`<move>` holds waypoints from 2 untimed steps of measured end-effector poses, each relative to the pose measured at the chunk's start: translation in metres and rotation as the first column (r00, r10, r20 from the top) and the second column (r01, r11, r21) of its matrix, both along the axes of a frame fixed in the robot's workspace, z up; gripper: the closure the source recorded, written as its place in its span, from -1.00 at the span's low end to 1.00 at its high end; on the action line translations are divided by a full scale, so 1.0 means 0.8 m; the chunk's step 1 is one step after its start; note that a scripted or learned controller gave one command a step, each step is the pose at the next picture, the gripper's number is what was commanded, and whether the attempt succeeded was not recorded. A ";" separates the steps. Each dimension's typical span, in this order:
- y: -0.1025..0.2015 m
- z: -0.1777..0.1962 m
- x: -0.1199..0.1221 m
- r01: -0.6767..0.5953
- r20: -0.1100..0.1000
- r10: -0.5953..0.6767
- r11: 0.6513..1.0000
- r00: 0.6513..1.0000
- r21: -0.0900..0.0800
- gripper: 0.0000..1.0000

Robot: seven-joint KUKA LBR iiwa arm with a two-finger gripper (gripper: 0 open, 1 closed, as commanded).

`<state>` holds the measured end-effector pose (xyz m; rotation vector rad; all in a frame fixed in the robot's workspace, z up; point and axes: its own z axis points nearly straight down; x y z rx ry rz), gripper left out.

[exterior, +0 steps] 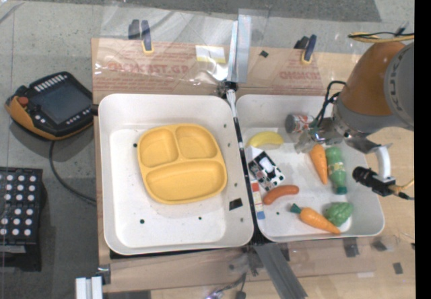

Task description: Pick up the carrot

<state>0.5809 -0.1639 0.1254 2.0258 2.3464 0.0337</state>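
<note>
Pale wooden bench (168, 62) under clear plastic sheeting, held by two blue clamps (145, 35). On top, side by side and touching, two shallow white plastic bins: left bin (114, 223), right bin (367, 223). Beside the bench, an orange-edged handheld control pendant (50, 106).

Gripper (314, 135) is hovering in the right bin (269, 108) right at one carrot's (319, 163) top; another carrot (315, 219) is lying near the front.

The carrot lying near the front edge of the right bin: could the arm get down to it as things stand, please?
Probably yes. That carrot lies exposed from above, though the broccoli sits close by its tip and the sausage is near.
</note>
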 end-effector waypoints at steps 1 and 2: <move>0.106 0.085 0.019 0.018 -0.046 -0.018 1.000 0.999 0.010 1.00; 0.106 0.085 0.019 0.018 -0.047 -0.018 1.000 0.999 0.010 -1.00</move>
